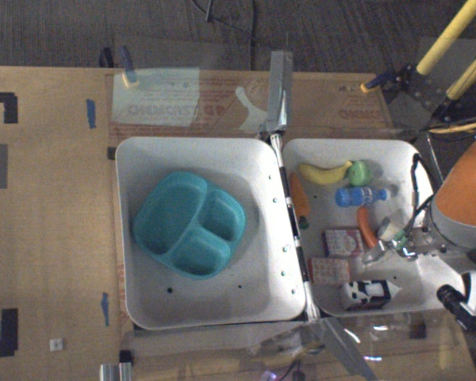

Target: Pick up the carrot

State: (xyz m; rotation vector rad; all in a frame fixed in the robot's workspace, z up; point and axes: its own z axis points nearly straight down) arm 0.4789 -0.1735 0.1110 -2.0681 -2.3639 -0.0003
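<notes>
Camera view: we are looking down at a slant on a cardboard-covered surface (47, 236) that is carrying two shallow white bins side by side.
Left bin (143, 292): we are seeing a teal divided plate (189, 223) lying in it, turned at an angle, with three compartments.
Right bin (397, 153): we are seeing several small things crowding it.
Carrot (300, 198): we are finding an orange carrot lying lengthwise against the right bin's left wall, just below the banana's left end.
Second orange piece (366, 226): we are noticing a shorter orange thing, slanted, lying near the tool; whether it is another carrot we cannot tell.
Banana (324, 172): it is lying across the top of the right bin, touching a green round fruit (362, 171) at its right end.
Blue bottle (359, 196): it is lying on its side just below the banana and the green fruit.
Boxes: a red-and-white packet (344, 242) is sitting above a flat pink one (330, 271); a black-and-white carton (366, 293) is lying near the bin's lower edge.
Arm (465, 193): it is reaching in from the right, its orange band showing.
Tool (390, 243): it is hanging low over the right bin, well apart from the carrot at the left wall; we cannot tell whether it is wide or narrow, and we are seeing nothing gripped in it.
</notes>
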